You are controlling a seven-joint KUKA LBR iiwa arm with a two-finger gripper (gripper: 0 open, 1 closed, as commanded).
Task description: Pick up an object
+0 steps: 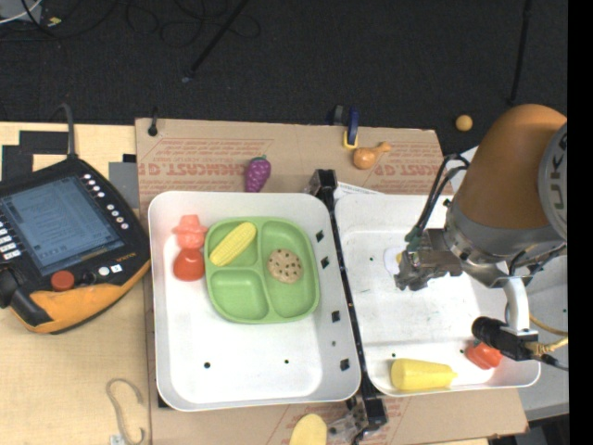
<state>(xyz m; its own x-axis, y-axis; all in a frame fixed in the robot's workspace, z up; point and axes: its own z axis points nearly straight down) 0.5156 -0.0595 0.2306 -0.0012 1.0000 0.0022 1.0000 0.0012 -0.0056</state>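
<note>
My bench (65,378) is a pale wooden surface, and a sheet of brown cardboard (204,156) with red lettering covers its middle. Two shallow white bins sit side by side on that cardboard: the left bin (241,369) and the right bin (371,341), touching along a black clamp strip. On the bare wood at the left lies a teach pendant (65,239) with a dark screen and an orange underside. A metal hook (125,406) lies near the front left corner. On the cardboard behind the bins sit a purple toy (258,172) and an orange toy (369,155). A yellow object (309,428) rests at the front edge.
</note>
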